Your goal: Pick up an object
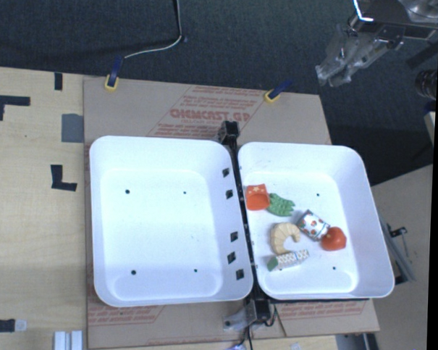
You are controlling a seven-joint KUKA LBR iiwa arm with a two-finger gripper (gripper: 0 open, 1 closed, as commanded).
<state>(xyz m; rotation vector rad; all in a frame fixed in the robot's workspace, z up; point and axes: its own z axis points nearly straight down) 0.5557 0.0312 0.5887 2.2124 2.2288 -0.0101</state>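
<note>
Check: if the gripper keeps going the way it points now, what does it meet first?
The gripper points down-left, above dark floor outside the right bin. That line probably meets floor or bench edge first, not the toys; depth is unclear.

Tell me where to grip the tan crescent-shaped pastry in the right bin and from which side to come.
Grip the tan crescent-shaped pastry across its thick middle, coming straight down from above. It lies flat in the right white bin, its curve opening toward the small silver can, so closing across the narrow band likely suits it best. The hand hangs above the bench's far right.

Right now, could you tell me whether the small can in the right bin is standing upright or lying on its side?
On its side. The small can lies tilted on the right bin floor beside the red ball.
</note>
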